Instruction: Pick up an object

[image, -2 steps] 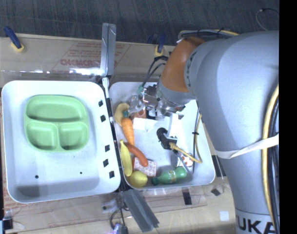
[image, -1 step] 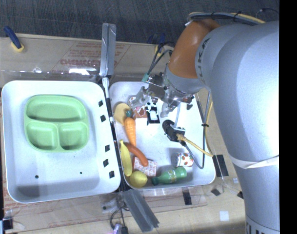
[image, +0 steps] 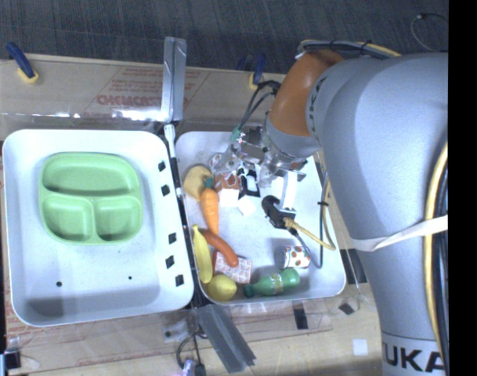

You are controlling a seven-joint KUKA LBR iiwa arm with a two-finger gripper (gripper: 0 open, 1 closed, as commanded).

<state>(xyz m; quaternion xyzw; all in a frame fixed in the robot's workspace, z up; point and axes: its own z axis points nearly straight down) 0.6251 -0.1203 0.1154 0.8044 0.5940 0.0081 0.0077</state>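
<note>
End effector [image: 250, 171] is hovering low at the upper end of the right bin [image: 332, 276], just beside the carrot [image: 211, 208]; grip state unclear. Nothing is lifting yet; the pick is pending.

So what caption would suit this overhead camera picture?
Grey arm's claw poised over the right bin of toy food, beside a carrot; a green tray fills the left bin.
</note>
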